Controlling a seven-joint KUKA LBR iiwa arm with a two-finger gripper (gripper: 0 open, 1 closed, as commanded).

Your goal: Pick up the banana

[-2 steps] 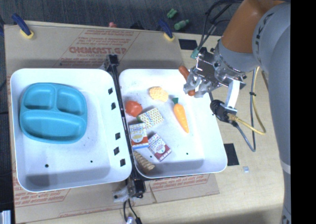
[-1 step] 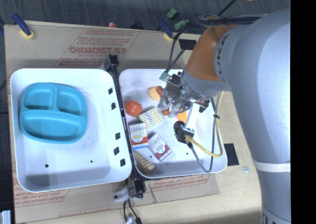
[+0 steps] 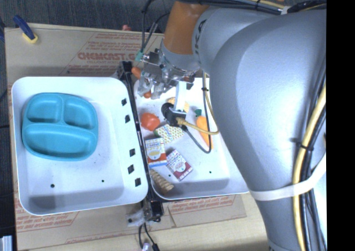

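Because the arm reaches in from your right and its grey bulk covers much of the right bin [image 3: 219, 180], you see little of that bin's far side. Your gripper [image 3: 158, 81] hangs low at the bin's upper corner, by the divider, and I cannot tell its state. A yellow strip [image 3: 181, 100] just beside it may be the banana, though I can't confirm that. Near it lie a carrot [image 3: 203, 128], a red tomato [image 3: 150, 121] and small packets [image 3: 176, 164]. The left bin [image 3: 66, 197] holds a blue divided plate [image 3: 58, 125], well apart
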